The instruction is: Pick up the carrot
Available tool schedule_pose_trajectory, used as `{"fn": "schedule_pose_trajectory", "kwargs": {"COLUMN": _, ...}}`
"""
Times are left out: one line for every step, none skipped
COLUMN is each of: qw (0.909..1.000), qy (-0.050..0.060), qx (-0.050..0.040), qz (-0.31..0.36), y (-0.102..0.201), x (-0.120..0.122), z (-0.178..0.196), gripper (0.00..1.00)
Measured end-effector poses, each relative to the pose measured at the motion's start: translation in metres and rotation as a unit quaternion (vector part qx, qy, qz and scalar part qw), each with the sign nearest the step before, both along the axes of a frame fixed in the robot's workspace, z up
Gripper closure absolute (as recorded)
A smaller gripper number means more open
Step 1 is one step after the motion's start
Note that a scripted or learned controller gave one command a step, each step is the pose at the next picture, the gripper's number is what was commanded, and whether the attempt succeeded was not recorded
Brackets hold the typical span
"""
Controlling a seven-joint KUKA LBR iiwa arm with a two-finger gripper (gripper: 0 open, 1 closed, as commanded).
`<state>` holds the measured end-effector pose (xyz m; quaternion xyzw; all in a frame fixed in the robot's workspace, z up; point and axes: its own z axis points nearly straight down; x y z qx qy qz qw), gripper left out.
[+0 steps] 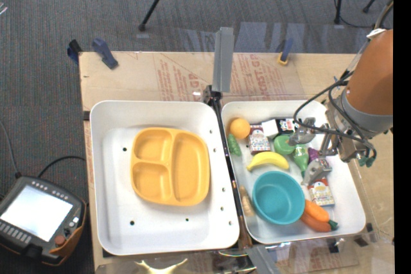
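The carrot (314, 215) is orange with a green stub at its right end. It lies in the right bin (356, 202) near the front right corner, just right of a teal bowl (278, 197). My gripper (308, 153) hangs over the right middle of that bin, behind the carrot and apart from it. Its two silver fingers (300, 136) are spread, one toward the back and one toward the front. It stands open over a green toy (286, 144) and a purple toy (314, 154), with nothing held.
The right bin also holds an orange (239, 128), a banana (268, 160), small cartons (259, 138) and a little box (320, 192) right behind the carrot. A yellow divided plate (171, 165) lies in the left bin (109, 202).
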<state>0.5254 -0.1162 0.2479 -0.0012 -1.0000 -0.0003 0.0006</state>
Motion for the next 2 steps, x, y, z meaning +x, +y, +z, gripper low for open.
{"fn": "schedule_pose_trajectory", "kwargs": {"qw": 0.9909, "qy": 0.001, "qx": 0.0017, "qz": 0.135, "y": -0.010, "x": -0.050, "z": -0.153, "gripper": 0.00}}
{"fn": "schedule_pose_trajectory", "kwargs": {"qw": 0.9904, "qy": 0.000, "qx": 0.0018, "qz": 0.138, "y": -0.007, "x": -0.048, "z": -0.143, "gripper": 1.00}}
